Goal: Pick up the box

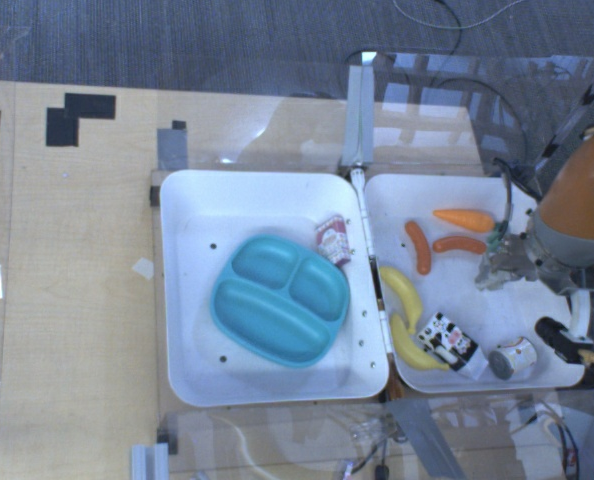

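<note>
Bins sit side by side on the wooden surface [77, 298], and we count two: the left bin [182, 368] and the right bin [387, 203], meeting at a shared edge near the middle of the view. In the left bin we see one blue divided plate [280, 300], with open white floor all round it, widest at 9 o'clock, and one small red-and-white packet [333, 240] at the plate's 1 o'clock, close to the shared edge.

The box [447, 341], black and white, lies flat near the right bin's front edge, its long axis running from 10 o'clock to 4 o'clock. It touches one of two bananas [407, 323] at its 9 o'clock, and one small can [513, 357] lies just beside it at 3 o'clock. Bare floor opens at the box's 12 o'clock.

Further back we count two sausages [420, 247] and one carrot [464, 219]. The gripper [497, 273] hangs at 1 o'clock from the box, apart from it; we cannot tell how its fingers stand.
</note>
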`<action>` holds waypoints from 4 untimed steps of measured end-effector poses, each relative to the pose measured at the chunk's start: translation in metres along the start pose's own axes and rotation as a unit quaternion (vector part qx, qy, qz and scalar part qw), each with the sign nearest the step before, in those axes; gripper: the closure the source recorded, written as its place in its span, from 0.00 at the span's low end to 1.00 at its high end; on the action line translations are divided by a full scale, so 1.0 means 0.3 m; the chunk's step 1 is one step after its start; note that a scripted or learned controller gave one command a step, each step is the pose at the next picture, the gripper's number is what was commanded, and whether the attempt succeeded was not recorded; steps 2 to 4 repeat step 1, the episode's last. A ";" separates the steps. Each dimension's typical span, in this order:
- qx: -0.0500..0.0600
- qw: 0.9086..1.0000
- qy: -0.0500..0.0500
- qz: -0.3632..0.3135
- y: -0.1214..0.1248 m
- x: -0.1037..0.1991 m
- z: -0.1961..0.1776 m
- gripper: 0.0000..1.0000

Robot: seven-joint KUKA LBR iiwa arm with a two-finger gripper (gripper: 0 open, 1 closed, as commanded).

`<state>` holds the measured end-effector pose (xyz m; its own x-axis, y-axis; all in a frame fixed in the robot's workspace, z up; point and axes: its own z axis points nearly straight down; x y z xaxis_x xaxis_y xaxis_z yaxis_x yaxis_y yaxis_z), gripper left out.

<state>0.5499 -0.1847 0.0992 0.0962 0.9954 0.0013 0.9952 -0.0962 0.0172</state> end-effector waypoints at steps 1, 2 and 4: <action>0.006 0.999 -0.002 0.033 -0.153 0.012 -0.463 1.00; 0.006 0.999 -0.002 0.033 -0.153 0.012 -0.463 1.00; 0.006 0.999 -0.002 0.033 -0.153 0.012 -0.463 1.00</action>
